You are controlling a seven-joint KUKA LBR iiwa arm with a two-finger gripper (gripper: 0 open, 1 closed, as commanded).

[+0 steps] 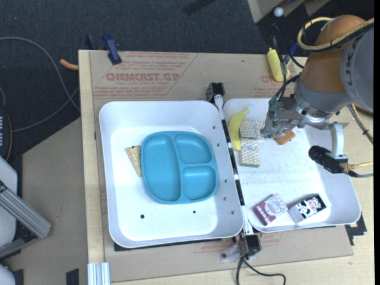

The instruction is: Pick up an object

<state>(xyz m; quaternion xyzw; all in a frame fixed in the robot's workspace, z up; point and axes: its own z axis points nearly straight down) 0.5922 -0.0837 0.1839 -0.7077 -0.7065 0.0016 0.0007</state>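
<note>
Two shallow white bins sit side by side on the bench: the left bin [113, 159] holds a blue divided plate [178, 166] with a tan cracker-like piece [134, 157] tucked against its nine o'clock edge. In the right bin [338, 189], a banana [236, 128] lies along the wall at about ten o'clock, with a patterned sponge-like block [250, 153] just beside it and a second one [251, 129] above. Near six o'clock lie a pink packet [270, 209] and a black-and-white box [307, 207]. The gripper [274, 127] hangs low at the bin's twelve o'clock, just beside a small orange object [285, 137]; how far its tips are spread cannot be told, and nothing is visibly in its grasp.
</note>
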